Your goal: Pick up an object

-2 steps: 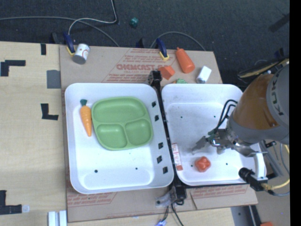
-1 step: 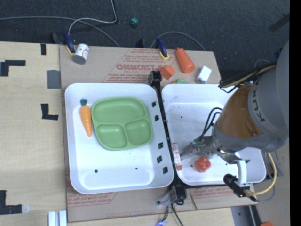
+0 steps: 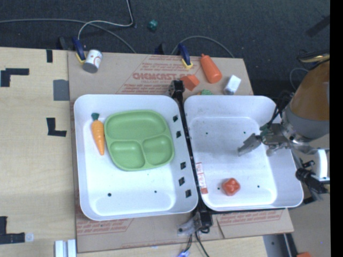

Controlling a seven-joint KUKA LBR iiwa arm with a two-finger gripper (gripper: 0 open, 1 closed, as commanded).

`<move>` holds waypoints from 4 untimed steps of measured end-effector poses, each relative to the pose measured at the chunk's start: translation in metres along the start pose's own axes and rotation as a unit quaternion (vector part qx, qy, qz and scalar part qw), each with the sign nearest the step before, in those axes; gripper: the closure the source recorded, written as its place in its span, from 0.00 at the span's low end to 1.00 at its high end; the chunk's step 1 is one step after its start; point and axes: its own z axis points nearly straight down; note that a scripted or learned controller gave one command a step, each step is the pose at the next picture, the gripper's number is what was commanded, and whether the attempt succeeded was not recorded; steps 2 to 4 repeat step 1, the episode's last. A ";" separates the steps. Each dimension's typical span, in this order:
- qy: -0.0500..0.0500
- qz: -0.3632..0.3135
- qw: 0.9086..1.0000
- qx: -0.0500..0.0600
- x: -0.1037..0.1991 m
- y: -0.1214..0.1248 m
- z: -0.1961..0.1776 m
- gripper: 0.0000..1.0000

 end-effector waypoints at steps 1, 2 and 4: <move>0.002 -0.001 1.000 0.002 0.045 -0.027 0.095 0.00; 0.002 -0.001 1.000 0.002 0.045 -0.027 0.095 0.00; 0.002 -0.001 1.000 0.002 0.045 -0.027 0.095 0.00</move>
